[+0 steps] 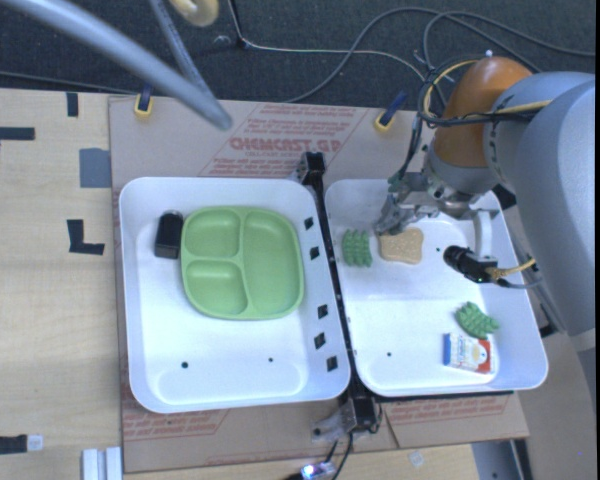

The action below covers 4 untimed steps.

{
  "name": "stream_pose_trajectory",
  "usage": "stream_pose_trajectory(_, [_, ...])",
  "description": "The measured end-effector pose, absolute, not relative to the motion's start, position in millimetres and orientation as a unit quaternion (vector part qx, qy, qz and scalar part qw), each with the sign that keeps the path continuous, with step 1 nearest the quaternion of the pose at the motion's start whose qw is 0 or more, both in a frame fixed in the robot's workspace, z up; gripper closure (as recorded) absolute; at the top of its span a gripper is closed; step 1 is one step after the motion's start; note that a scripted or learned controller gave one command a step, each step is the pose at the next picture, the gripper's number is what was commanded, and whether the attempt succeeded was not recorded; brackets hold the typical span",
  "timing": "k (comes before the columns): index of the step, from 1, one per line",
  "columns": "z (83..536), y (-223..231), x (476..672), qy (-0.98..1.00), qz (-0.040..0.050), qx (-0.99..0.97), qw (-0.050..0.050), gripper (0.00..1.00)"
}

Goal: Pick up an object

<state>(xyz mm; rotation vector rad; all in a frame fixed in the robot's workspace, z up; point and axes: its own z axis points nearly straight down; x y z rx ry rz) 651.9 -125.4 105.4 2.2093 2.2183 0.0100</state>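
Note:
My gripper (393, 218) hangs low over the back left part of the right bin (420, 368). Directly under its tip lies a tan, bread-like piece (404, 248), touching or nearly touching it. A small green ridged item (356, 248) sits just left of the tan piece, near the bin's left wall. Farther front right lie a second green leafy item (476, 318) and a white packet with red and blue print (469, 353).
The left bin (150, 368) holds a green divided plate (243, 262) with a small black block (168, 235) at its left side. A black divider strip (325, 268) runs between the bins. Cables trail near the wrist (480, 263).

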Motion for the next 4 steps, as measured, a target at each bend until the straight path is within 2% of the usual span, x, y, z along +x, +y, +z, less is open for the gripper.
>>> stream_pose_trajectory(1, [170,-125,652.8,0.708,0.0016,0.707,0.002,1.00])
stream_pose_trajectory(3, [270,-125,655.3,0.708,0.0013,0.707,0.002,1.00])
stream_pose_trajectory(4, [269,-81,635.5,0.709,0.0000,0.706,-0.001,1.00])
